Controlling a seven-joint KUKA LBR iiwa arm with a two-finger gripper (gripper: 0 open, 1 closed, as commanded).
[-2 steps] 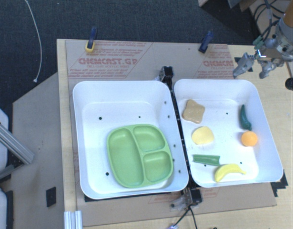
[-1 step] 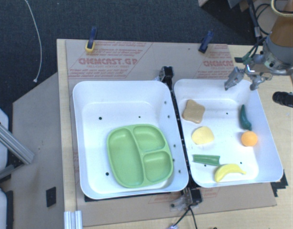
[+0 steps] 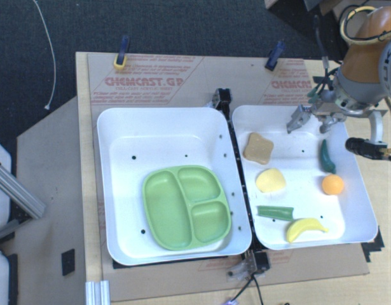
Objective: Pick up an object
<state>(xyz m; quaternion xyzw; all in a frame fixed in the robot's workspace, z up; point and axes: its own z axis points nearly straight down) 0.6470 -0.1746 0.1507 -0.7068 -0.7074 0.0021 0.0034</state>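
Six objects (image 3: 258,147) lie below the parted jaws.

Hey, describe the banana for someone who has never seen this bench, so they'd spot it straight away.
Look at the right-hand white bin, not the one holding the green divided plate. Go to its near edge: the banana lies there, just below a short green stick-shaped piece. It is the bin's one curved bright yellow thing; the nearby pale yellow piece is rounded.
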